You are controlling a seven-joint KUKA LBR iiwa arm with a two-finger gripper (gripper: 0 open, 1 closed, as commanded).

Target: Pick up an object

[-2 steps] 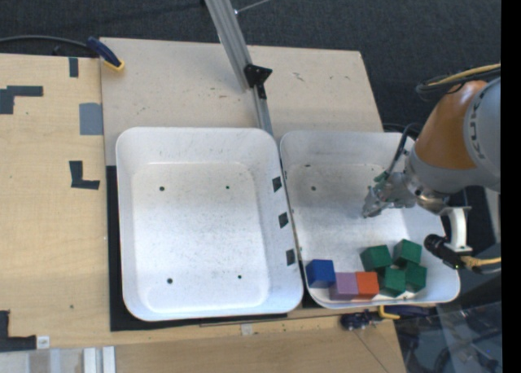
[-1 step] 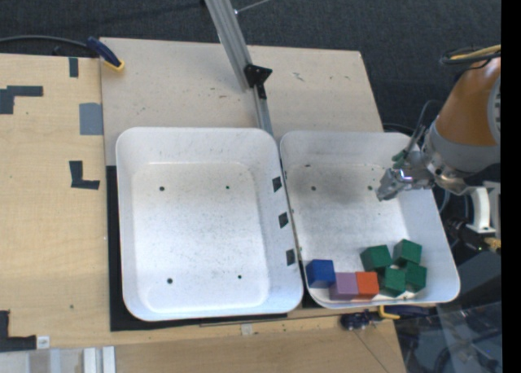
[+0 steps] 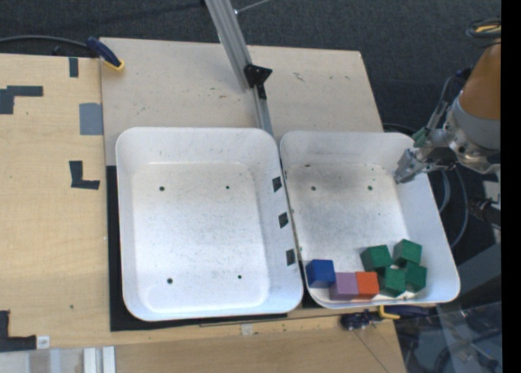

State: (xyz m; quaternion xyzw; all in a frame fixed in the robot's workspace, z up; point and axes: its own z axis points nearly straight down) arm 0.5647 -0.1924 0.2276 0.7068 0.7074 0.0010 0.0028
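A KUKA arm (image 3: pixel 480 103), its orange band showing at the frame's right, hangs its gripper (image 3: pixel 407 168) over the far right rim of the right bin (image 3: pixel 342 200). The gripper sits low near that rim, above bare bin floor, well apart from the blocks; whether it is apart or together cannot be told at this size and angle, and nothing is seen between its tips.

The pickable objects crowd the right bin's near edge. A blue block (image 3: pixel 321 272) stands by the near left corner, just beside the wall shared with the left bin (image 3: pixel 195 217). A purple block (image 3: pixel 348 284) and an orange block (image 3: pixel 367 283) sit side by side, touching, hard against the near rim. To their right a cluster of green blocks (image 3: pixel 394 266) packs the near right corner, some touching one another, with a small white piece among them.

The far two-thirds of the right bin lies open, speckled with dark marks, leaving free room between gripper and blocks. The left bin shows only its floor and small dark dots. A grey metal rail (image 3: pixel 228 25) runs down from the top of the frame to the seam between the bins. A blue-and-yellow clamp (image 3: pixel 106 52) rests at the wooden bench's (image 3: pixel 49 200) far left corner.
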